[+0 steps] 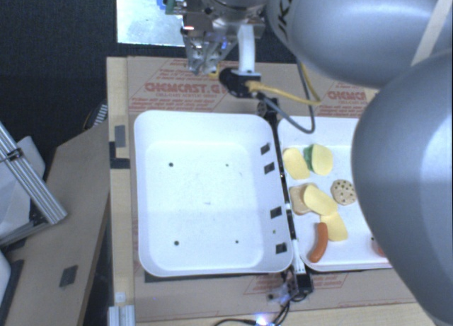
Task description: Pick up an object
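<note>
The gripper (pixel 205 59) hangs at upper centre of the frame, its hold unreadable, well apart from the toy food (pixel 318 197), sausage (pixel 318 242) included, in the right bin (pixel 333 264).

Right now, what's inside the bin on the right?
The right bin holds toy food: yellow slices, something green, a speckled cookie, a tan piece and a sausage. The grey arm covers the bin's right part, so anything there is hidden.
</note>
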`<state>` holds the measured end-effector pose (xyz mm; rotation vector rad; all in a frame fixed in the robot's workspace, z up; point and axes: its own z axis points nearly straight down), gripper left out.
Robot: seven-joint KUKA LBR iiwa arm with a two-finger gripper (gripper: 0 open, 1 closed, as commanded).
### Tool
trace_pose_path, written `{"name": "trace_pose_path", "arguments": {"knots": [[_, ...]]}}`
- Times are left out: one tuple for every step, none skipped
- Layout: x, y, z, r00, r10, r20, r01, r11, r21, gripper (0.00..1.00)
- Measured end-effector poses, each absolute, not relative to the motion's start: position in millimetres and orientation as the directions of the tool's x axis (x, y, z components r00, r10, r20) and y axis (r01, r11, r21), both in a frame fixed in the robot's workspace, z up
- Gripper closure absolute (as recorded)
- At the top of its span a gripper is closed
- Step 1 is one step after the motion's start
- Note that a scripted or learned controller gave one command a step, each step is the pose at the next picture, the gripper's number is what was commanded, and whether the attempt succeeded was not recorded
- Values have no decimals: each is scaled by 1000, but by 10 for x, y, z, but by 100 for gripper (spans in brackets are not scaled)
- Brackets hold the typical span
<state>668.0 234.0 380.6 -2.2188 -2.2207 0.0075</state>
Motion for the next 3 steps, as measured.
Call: {"name": "trace_pose_path", "arguments": {"knots": [[6681, 2347, 5095, -6, 1000, 5, 1000, 6, 15, 100], [6681, 2337, 3884, 0, 1000, -1, 1000, 0, -4, 100], [6682, 2317, 5144, -5, 1000, 5, 1000, 5, 14, 100]]}}
